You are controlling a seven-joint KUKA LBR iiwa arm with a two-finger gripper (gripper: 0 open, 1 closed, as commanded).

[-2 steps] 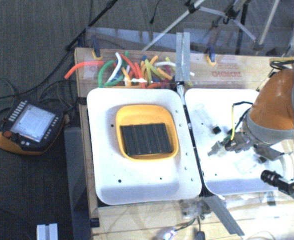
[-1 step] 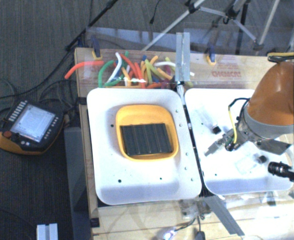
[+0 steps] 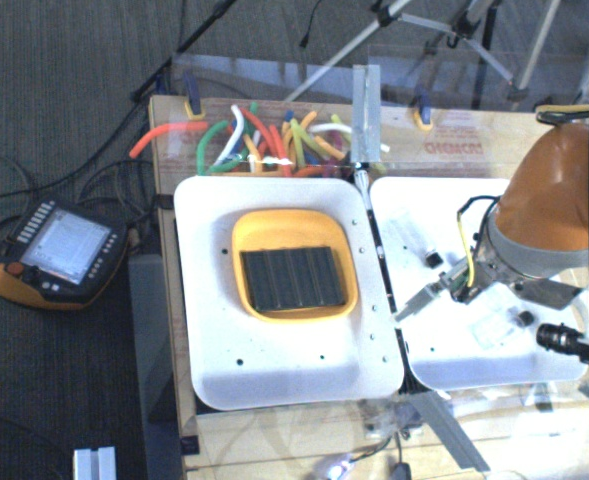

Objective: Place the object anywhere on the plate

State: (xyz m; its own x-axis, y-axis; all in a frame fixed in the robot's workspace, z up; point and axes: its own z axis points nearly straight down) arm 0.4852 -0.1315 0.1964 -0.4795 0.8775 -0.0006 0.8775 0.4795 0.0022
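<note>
A yellow plate (image 3: pixel 249 238) with rounded corners lies in the left white bin (image 3: pixel 274 368). A dark grey ridged rectangular object (image 3: pixel 292 278) rests flat in the middle of the plate. My gripper (image 3: pixel 426 298) hangs over the left part of the right bin (image 3: pixel 444 363), below the grey wrist and orange band (image 3: pixel 549 193). It is well to the right of the plate, beyond the wall between the bins. The wrist hides most of the gripper, and nothing can be made out in it.
A small black piece (image 3: pixel 432 259) and a faint clear item (image 3: pixel 494 328) lie in the right bin. Coloured tubes (image 3: pixel 264 143) are piled behind the left bin. A teach pendant (image 3: pixel 59 253) sits on the floor at left.
</note>
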